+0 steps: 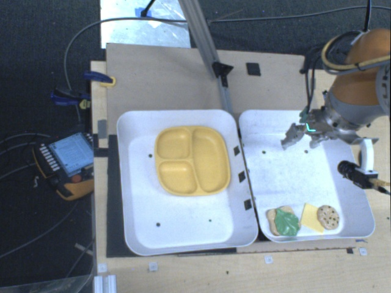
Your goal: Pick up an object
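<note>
Toy food (303, 218) along right bin's (269, 163) near edge, jaws (303, 137) spread, holding nothing

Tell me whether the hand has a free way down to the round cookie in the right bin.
Probably yes. The hand hangs over the right bin's bare upper part, and nothing lies between it and the round cookie at the near edge. The yellow wedge touching the cookie may crowd a finger.

The arm (360, 78) is rounded and grey, with a broad orange band above the wrist and black cables looping beside it. A metal-grey wrist block bears a small teal light, and a white fitting with a black cylinder sits alongside.
</note>
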